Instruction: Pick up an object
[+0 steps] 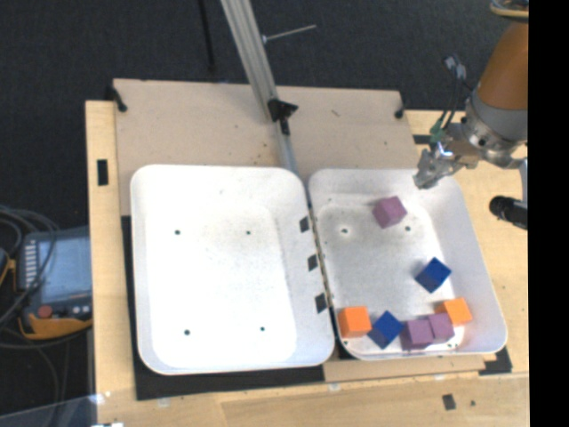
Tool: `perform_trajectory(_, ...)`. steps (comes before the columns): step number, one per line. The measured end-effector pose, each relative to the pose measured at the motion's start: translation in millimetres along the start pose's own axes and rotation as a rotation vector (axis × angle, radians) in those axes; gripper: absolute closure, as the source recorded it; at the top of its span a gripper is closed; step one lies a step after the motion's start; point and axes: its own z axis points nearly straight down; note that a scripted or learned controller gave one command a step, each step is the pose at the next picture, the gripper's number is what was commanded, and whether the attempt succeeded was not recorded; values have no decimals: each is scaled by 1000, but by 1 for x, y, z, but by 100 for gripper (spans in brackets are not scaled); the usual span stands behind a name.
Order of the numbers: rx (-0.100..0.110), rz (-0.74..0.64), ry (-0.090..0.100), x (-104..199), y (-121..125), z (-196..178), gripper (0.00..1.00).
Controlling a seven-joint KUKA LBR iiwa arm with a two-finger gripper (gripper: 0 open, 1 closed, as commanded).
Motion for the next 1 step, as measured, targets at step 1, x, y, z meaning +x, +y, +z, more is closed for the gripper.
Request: perform_trajectory(1, 3, -2, 2, 58, 6, 8, 100)
